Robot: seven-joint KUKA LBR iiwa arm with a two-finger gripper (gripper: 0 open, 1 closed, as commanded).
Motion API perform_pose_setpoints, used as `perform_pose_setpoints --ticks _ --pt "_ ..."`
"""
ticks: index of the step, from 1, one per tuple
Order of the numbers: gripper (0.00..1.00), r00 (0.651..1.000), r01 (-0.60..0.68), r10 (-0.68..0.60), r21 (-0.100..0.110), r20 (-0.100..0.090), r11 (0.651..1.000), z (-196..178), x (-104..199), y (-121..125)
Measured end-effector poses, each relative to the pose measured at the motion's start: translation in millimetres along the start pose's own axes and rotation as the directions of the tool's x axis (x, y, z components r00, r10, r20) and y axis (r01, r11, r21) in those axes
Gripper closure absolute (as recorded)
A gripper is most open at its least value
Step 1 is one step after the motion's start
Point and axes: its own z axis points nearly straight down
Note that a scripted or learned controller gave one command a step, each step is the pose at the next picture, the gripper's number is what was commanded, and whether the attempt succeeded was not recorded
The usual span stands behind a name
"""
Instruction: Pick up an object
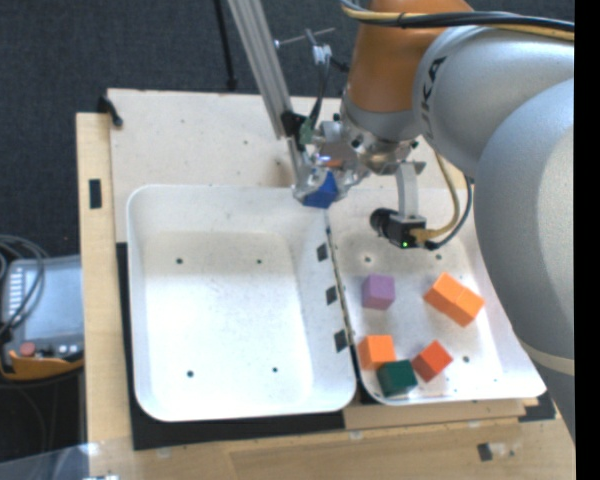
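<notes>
Currently the end effector is closed on a blue block, held raised above the far edge where the left bin meets the right bin, clearing both rims. Purple block and orange blocks lie in the right bin.

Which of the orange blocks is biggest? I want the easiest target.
The orange block at the right bin's right side, beside the purple one; the two lower orange ones look smaller.

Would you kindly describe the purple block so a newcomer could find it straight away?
Look in the right bin, among its loose blocks. The purple block sits nearest the divider, farther back than the others. It is the sole purple one; its neighbours are orange, red or green.
</notes>
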Motion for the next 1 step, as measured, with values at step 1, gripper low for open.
perform_pose_setpoints --ticks 1 --pt "1.0 1.0 -0.002 0.002 0.004 0.002 1.0 16.5 46.7 -3.1"
